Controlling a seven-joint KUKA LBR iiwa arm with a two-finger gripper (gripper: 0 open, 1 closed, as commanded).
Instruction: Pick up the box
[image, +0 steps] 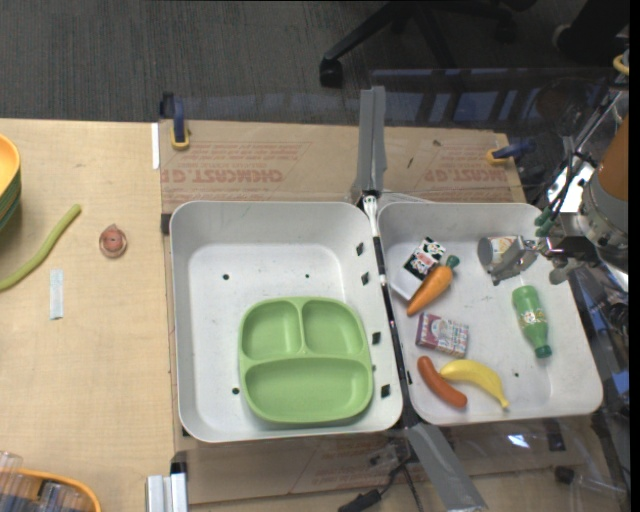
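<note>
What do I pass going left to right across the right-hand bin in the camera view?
Black-and-white carton → box → banana → green bottle → gripper, which sits at the bin's far right edge. The carrot and sausage overlap those first items sideways, so I left them out.

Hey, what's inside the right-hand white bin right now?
The right bin holds a pink box, a carrot lying over a black-and-white carton, a green bottle, a banana and a sausage. The carton's lower corner is covered by the carrot.
</note>
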